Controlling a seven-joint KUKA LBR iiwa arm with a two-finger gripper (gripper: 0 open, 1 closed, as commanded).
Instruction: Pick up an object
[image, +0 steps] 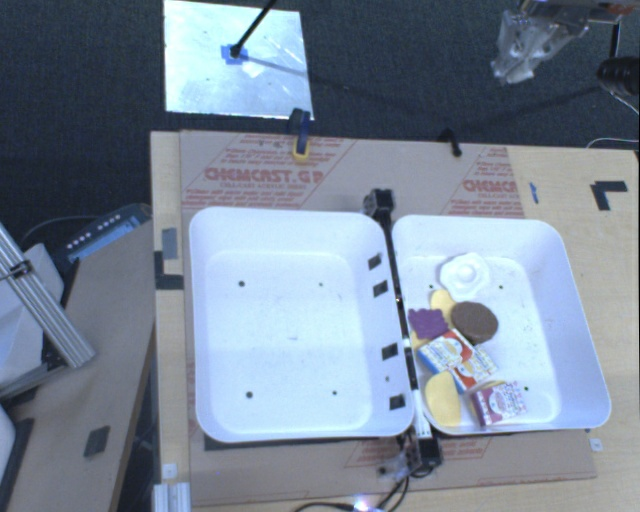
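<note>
Several toy food items lie in the right bin (560, 300): a white fried egg (464, 271), a brown round patty (474, 321), a purple piece (428, 324), a red and white packet (456, 359), a red carton (499, 403) and a yellow disc (443, 398). My gripper (520, 50) hangs high at the top right of the view, well beyond the bench's far edge and away from the bins. It is blurred and small, and nothing shows between its fingers.
The left bin (220, 250) lies beside the right one, joined by a black clip strip (392, 310). A shiny metal plate (237, 60) lies on the floor at the top left. A yellow and blue clamp (299, 135) sits on the bench's far edge.
</note>
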